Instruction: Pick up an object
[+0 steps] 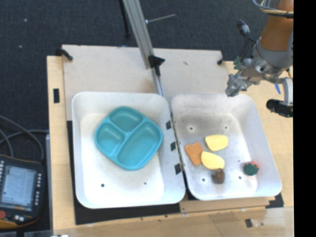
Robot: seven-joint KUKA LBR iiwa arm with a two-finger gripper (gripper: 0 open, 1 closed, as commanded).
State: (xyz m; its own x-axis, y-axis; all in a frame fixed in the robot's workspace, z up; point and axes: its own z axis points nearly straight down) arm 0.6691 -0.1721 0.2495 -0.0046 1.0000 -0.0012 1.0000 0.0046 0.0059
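Nearest the lens, along the right bin's (264,132) near wall: a small brown lump (218,176) and a green-and-red piece (251,168), with two yellow pieces (216,142) (212,159) and an orange wedge (194,153) just beyond — all lying loose on the bin floor, none lifted. Left bin (84,181) occupied by a teal divided plate (129,138). Pick apparently not yet begun: gripper (234,89) poised over the right bin's far rim, well apart from every candidate, with descent, grasp and lift all left to do. Impossible to tell the claw's spread — a dark, blurred knot against the rim, nothing visible between its tips. Arm cut off at the right; the green piece too small to identify.
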